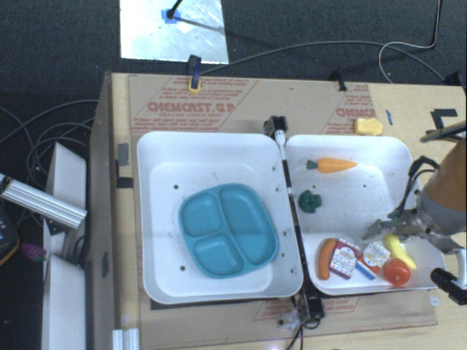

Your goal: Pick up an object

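We see gripper [398, 233] low at right bin's [343, 146] near-right corner, above banana [400, 250]; finger state unclear. Tomato [396, 272], packets [344, 259], sausage [325, 258] crowd near rim. Carrot [332, 165] hugs far wall; broccoli [310, 202] near divider; bin centre open. Left bin [164, 159] holds blue tray [228, 230].

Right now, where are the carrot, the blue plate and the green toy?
carrot [336, 165]: camera view, middle of its orange body.
blue plate [229, 228]: camera view, centre ridge.
green toy [310, 202]: camera view, its middle.
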